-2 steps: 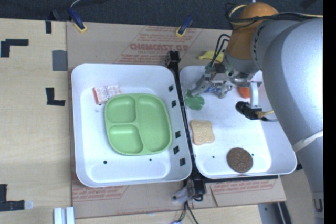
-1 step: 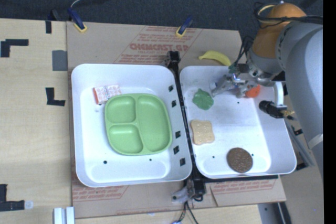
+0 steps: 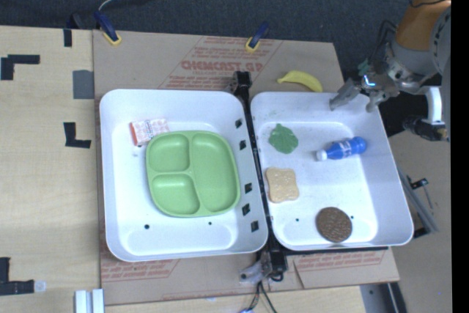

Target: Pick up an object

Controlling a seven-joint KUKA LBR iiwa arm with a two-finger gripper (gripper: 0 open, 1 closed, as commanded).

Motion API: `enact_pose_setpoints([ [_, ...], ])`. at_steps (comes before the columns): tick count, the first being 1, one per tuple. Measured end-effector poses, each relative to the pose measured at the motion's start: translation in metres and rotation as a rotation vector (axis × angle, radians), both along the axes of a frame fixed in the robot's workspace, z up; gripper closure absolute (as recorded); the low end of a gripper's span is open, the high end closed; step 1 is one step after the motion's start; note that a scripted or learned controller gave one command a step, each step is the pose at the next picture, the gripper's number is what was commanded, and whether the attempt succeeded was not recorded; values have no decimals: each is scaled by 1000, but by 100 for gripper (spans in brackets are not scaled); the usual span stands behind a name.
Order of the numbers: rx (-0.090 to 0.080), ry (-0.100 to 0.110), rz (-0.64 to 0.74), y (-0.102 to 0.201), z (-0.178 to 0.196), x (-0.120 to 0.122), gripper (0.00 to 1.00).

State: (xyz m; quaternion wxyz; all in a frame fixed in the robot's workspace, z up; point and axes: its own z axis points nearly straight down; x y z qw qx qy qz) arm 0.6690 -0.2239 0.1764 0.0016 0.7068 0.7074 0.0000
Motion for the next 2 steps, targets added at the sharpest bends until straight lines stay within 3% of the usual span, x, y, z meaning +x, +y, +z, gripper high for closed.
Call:
enact_pose_setpoints([
  [1, 1, -1, 1, 1, -80, -40, 0],
  [2, -2, -3, 0, 27, -89, -64, 0],
])
